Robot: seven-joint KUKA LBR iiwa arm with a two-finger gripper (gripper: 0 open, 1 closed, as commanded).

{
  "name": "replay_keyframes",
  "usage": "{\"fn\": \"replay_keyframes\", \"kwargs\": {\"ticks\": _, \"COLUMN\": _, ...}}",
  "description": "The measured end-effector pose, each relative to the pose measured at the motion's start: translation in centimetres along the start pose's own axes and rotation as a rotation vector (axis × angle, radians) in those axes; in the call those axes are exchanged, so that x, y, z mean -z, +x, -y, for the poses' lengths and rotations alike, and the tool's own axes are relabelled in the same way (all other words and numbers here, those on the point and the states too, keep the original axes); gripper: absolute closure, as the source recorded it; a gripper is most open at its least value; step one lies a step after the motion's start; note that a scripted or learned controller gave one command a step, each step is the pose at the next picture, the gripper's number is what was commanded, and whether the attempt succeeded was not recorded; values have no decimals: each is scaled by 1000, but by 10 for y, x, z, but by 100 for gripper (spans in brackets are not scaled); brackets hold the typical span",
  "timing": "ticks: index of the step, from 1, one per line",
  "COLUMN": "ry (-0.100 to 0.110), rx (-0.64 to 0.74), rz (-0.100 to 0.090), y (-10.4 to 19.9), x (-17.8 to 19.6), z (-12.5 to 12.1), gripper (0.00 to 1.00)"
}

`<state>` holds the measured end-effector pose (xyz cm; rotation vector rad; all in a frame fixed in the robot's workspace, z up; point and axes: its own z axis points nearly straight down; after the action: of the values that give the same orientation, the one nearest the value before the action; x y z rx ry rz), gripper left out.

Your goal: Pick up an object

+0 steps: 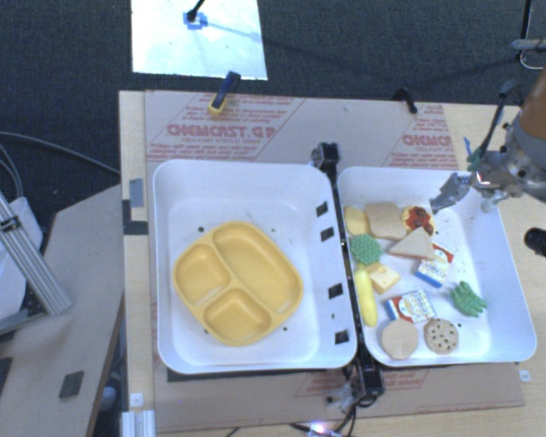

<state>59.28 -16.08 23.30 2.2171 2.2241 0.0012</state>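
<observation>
Toy food [409, 280] | right bin [514, 280] (crowded) | left bin [173, 189]: yellow tray [237, 282]

Grey KUKA arm [539, 144] with an orange band [544, 107] above the wrist, silvery metal gripper [457, 192] at its tip, thin dark cable beside it, blurred detail.

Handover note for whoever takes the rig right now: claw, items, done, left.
Claw: above the right bin's far side, near the red item; nothing seen between its fingers.
Right bin: toast, sandwich wedge, broccoli, cheese, banana, cookie, green leaf, small packets.
Left bin: yellow tray.
Done: nothing picked.
Left: grasp one item and lift it.
</observation>
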Motion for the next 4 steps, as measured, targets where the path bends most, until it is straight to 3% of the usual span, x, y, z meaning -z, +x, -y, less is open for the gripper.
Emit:
{"fn": "replay_keyframes", "kwargs": {"ticks": 1, "ry": 12, "rx": -8, "rz": -3, "y": -48, "x": -134, "z": 74, "gripper": 0}}
{"fn": "replay_keyframes", "kwargs": {"ticks": 2, "ry": -9, "rx": 13, "rz": -3, "y": 57, "x": -89, "z": -10, "gripper": 0}}
{"fn": "replay_keyframes", "kwargs": {"ticks": 3, "ry": -10, "rx": 9, "rz": -1, "y": 124, "x": -45, "z": -74, "gripper": 0}}
{"fn": "replay_keyframes", "kwargs": {"ticks": 4, "ry": 5, "rx": -6, "rz": 0, "y": 73, "x": -87, "z": -29, "gripper": 0}}
